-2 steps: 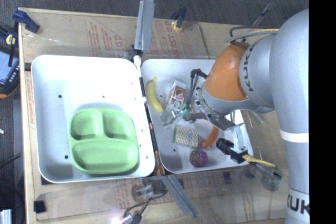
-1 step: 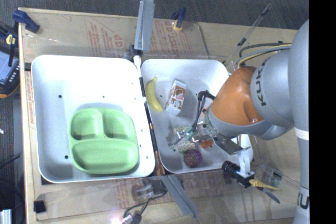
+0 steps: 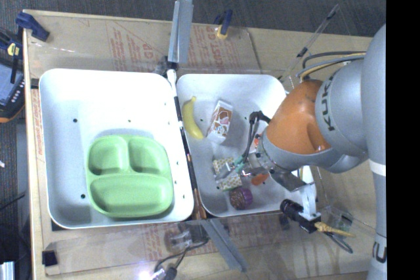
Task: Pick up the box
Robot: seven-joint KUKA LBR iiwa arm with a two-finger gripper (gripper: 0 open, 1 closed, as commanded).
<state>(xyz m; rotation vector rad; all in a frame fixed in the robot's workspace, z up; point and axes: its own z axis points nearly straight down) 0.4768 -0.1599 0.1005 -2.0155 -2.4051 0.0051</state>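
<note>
The box [image 3: 221,120] is seen lying in the right bin [image 3: 275,85], toward that bin's far left part, just beside a banana [image 3: 191,118] that rests along the left wall. The arm [image 3: 308,124] is reached in from the bin's right edge, and the hand [image 3: 237,170] is lowered over the near half of the bin, above a patterned object [image 3: 225,167] and close to a purple piece [image 3: 241,197] by the near wall. Whether the hand is spread or closed cannot be told, as it is blurred and crowded by clutter; nothing can be confirmed as gripped. The box is left apart from the hand, untouched.

The step in hand is judged to be the approach, with the hand not set over the target. For the next move, the hand would need to be shifted toward the bin's far left, centred over the box and aligned across its narrow side, with the banana avoided. A green tray [image 3: 129,175] lies in the left bin [image 3: 65,85].
</note>
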